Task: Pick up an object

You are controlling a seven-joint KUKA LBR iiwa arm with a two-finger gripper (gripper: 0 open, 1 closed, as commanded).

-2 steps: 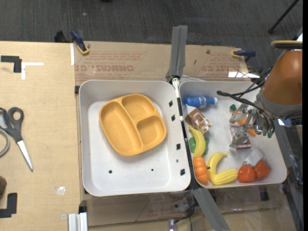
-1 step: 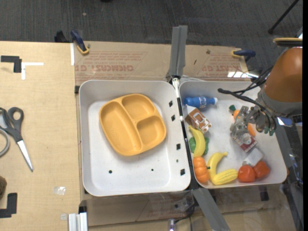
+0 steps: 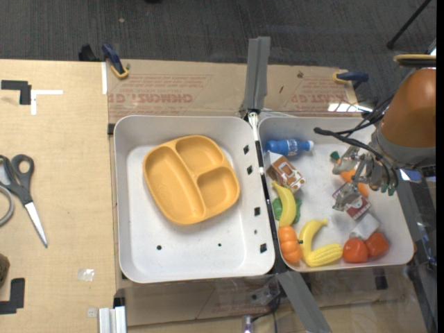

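Note:
The gripper [image 3: 350,186] hangs over the right part of the right bin [image 3: 326,134], below the arm's orange band [image 3: 415,109]. A small orange item [image 3: 345,177] lies right beside it, and a red and white piece [image 3: 361,212] sits just below it. Elsewhere in this bin are a blue bottle [image 3: 288,146], a brown and white box [image 3: 286,174], a green pepper [image 3: 285,205], a yellow banana [image 3: 309,231], an ear of corn [image 3: 323,255], an orange fruit [image 3: 289,243] and two red tomatoes [image 3: 365,248]. Nothing visibly hangs from the gripper.
The left bin [image 3: 132,241] holds a yellow divided plate [image 3: 191,179]. Scissors [image 3: 26,193] lie on the wooden bench at far left. A metal divider post [image 3: 257,75] stands between the bins at the back. Blue clamps [image 3: 114,60] hold the cardboard behind.

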